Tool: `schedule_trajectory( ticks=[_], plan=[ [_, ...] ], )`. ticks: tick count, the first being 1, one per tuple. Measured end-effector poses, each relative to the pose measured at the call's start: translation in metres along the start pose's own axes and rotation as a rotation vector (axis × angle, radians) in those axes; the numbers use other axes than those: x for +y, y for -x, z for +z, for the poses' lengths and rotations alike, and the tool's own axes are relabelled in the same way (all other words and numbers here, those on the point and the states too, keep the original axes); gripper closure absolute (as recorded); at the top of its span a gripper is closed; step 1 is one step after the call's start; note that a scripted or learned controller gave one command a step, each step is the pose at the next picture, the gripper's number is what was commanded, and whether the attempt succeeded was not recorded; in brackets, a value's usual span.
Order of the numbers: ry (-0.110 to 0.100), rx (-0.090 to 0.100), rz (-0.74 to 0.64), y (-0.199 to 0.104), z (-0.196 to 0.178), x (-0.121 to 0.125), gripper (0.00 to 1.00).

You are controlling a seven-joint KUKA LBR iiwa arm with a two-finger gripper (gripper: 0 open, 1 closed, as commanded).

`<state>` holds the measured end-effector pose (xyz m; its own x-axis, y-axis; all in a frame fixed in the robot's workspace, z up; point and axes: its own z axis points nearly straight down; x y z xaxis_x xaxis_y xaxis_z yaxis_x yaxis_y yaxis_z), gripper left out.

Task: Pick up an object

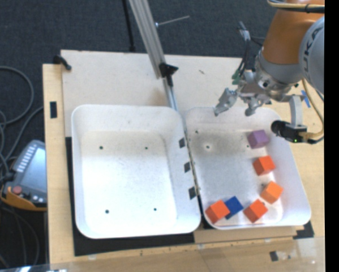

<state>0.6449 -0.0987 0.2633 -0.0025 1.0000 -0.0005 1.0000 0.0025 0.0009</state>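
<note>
Leftmost, off the tabletop, a grey and orange handheld pendant lay on the dark floor among loose cables. The tabletop carried two shallow white bins side by side. The left bin showed a bare, speckled floor marked by a few small dark dots. A slanted aluminium rail came down from the far edge and met the tabletop just behind the seam between the two bins.

The right bin held six small blocks, all gathered toward its right and near sides. At the near left of that group sat an orange block, touching a blue block just to its right. Next along the near wall lay another orange block, and slightly farther and to the right a third orange block. Beyond that, well apart from the near cluster, stood a fourth orange block, and farther still a purple block, the one closest to the arm.

The hand hung above the far edge of the right bin, left of and beyond the purple block, touching none of the blocks. Its two fingers were spread apart with nothing between them. Above it rose the grey wrist and the orange band of the arm, reaching in from the right.
</note>
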Motion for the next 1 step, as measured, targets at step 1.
schedule_trajectory(
  ticks=[1],
  plan=[
    [-0.004,-0.004,0.010,0.1022,0.0530,-0.0134,0.00]
  ],
)
